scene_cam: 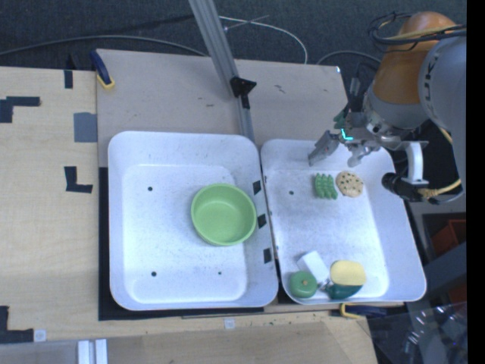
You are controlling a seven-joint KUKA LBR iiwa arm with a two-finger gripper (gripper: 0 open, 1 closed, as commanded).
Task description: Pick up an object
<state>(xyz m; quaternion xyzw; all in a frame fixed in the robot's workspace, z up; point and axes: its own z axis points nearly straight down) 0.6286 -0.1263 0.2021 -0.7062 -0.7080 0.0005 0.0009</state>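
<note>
Jaws spread open and gripping nothing, the gripper (339,153) hovers over the right bin (394,241), just above a round cookie (348,183) and green block (325,186), pale wooden counter (45,203) beneath.

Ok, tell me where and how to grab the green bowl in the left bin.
Take the green bowl by its rim, probably the right-hand edge nearest the arm, coming straight down with one finger inside and one outside. It sits upright and open in the left bin, too wide to span whole, and nothing crowds it. The gripper hangs open over the right bin.
</note>
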